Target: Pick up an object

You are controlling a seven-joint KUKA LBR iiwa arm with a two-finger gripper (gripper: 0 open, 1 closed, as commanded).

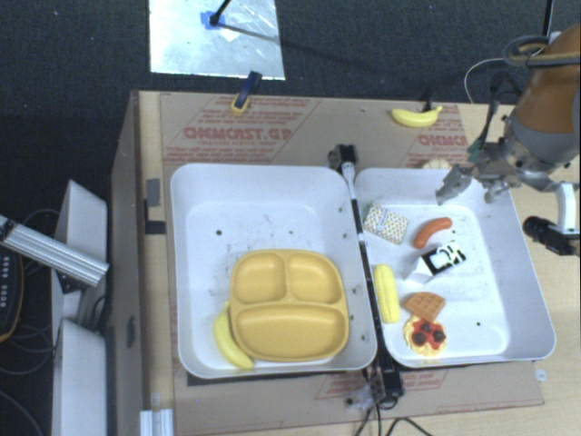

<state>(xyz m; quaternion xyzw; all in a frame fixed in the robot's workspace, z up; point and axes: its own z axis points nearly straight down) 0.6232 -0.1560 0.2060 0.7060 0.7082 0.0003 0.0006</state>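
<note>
Bench: cardboard-topped, on dark carpet, bearing two white bins side by side.
Left bin (195,243): a yellow divided tray (289,302) with a banana (229,339) tucked against its corner.
Right bin (522,307): my candidates, loosely scattered — sausage (432,231), patterned packet (386,224), black-and-white block (444,259), yellow corn-like piece (386,292), waffle (424,304), berry tart (427,336).
My claw (474,183): fingers spread apart, nothing between them, poised above the right bin's far rim.
Why here: I judge the sausage, nearest below, the likely pick.
Stray: another banana (416,114) on the cardboard beyond the bins.
</note>
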